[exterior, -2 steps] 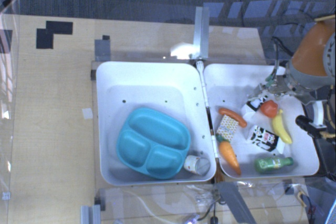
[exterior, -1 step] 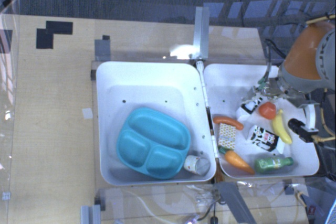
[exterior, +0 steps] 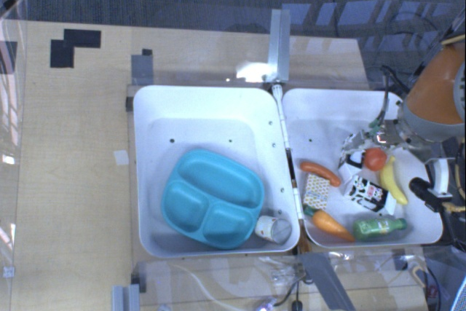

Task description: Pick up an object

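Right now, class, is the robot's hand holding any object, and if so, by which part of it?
It cannot be told. The hand is low over the right bin, just above the tomato and banana, but no object is seen in its grip.

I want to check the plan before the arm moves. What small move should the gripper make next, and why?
Probably a short descent straight down. The gripper hovers in the right bin, just above the tomato, and nothing is seen between its fingers. The banana lies right beside the tomato, so a steep, centred approach seems the safest.
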Available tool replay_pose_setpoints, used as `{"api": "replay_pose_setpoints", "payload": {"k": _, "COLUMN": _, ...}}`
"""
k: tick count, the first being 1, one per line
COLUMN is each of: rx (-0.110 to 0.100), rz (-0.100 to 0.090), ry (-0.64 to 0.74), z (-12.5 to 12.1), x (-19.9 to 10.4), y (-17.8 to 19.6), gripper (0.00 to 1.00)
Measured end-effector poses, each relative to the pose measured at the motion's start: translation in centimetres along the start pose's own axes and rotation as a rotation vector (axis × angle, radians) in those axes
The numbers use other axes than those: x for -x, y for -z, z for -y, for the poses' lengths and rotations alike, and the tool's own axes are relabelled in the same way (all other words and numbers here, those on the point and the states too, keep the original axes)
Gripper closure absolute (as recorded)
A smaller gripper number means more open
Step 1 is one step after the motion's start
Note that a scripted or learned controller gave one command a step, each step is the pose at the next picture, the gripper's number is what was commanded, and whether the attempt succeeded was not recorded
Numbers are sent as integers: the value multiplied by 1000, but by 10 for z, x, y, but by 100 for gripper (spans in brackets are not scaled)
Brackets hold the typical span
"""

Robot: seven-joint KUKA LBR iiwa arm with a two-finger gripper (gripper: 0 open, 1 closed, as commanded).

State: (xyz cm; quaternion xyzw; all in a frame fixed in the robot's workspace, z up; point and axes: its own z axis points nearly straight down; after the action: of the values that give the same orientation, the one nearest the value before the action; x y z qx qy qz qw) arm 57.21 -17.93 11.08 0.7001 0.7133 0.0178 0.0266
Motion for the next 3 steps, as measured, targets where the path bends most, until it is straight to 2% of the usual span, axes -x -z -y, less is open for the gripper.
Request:
{"api": "replay_pose_setpoints", "payload": {"k": 1, "rx": 1, "rz": 6, "ry": -78, "z": 4, "x": -48, "y": 1, "gripper": 0}}
{"api": "replay_pose_setpoints", "payload": {"k": 2, "rx": 11, "rz": 4, "ry": -349, "z": 38, "x": -82, "y": 3, "gripper": 0}}
{"api": "replay_pose_setpoints", "payload": {"k": 3, "rx": 24, "rz": -4, "ry": -343, "z": 31, "x": -85, "y": 18, "gripper": 100}}
